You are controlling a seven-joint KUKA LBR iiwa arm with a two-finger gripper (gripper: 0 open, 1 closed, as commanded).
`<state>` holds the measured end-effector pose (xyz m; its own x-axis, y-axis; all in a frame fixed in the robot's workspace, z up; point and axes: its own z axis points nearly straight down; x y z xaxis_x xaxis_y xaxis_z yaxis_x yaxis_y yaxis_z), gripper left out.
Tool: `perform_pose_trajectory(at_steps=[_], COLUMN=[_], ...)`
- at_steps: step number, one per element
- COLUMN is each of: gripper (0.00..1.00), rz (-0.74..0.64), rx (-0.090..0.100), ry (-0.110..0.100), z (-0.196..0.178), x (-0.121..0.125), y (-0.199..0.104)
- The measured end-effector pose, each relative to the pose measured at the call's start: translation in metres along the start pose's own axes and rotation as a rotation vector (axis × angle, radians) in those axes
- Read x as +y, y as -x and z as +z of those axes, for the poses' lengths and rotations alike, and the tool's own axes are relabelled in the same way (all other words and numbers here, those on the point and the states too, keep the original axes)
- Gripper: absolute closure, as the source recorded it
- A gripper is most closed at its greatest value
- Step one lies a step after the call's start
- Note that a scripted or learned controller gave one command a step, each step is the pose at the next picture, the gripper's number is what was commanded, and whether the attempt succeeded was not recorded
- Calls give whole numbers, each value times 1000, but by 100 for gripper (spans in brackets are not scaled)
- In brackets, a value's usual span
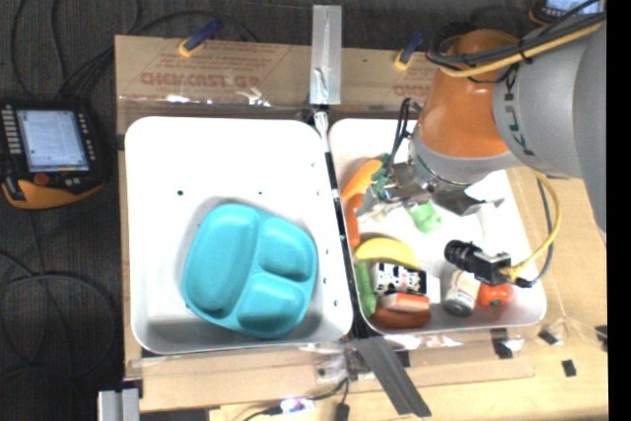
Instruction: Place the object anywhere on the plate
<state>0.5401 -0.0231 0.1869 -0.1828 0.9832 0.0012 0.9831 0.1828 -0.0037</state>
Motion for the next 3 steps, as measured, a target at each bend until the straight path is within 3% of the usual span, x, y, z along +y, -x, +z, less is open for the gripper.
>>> perform_pose_trajectory(at_steps=[1,2,3], gripper=[100,100,100], rz=[93,-66,-45], rx=[0,-3,-4], ry=[-1,3,1], z=[5,-65,4], x=[-5,91,91], y=[-41,3,10])
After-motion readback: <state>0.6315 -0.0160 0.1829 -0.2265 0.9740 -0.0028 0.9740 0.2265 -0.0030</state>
